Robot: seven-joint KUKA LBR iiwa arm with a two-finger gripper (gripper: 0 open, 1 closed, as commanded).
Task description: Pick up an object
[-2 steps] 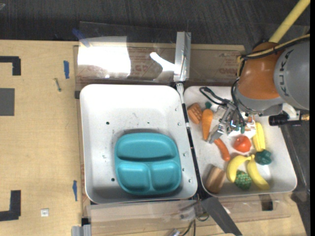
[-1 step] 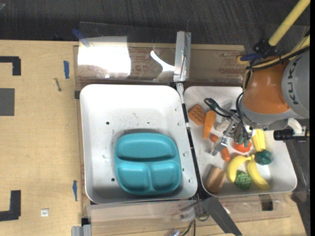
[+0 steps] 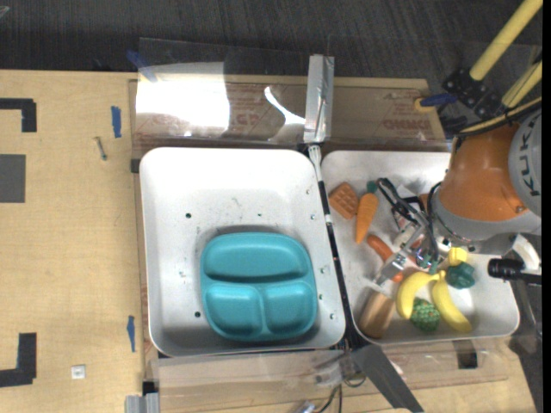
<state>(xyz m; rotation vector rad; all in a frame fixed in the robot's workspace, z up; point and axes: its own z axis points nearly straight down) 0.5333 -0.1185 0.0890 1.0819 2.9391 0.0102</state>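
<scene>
The right bin [image 3: 508,321] holds several toy foods: an orange waffle piece [image 3: 344,200], a carrot [image 3: 366,217], a red-orange piece [image 3: 380,247], two yellow bananas [image 3: 412,292] [image 3: 453,306], a green broccoli [image 3: 424,314], a dark green piece [image 3: 461,275] and a brown cylinder [image 3: 375,311]. My gripper [image 3: 403,256] reaches down from the orange wrist band [image 3: 484,179] into the middle of this bin. It sits just above the left banana and right of the red-orange piece. The arm hides part of the bin behind it.
The left bin [image 3: 168,188] holds a teal divided tray [image 3: 256,284] in its near half. A metal divider [image 3: 318,101] stands between the bins at the back. Yellow bars [image 3: 515,20] cross the upper right corner. Tan board lies to the left.
</scene>
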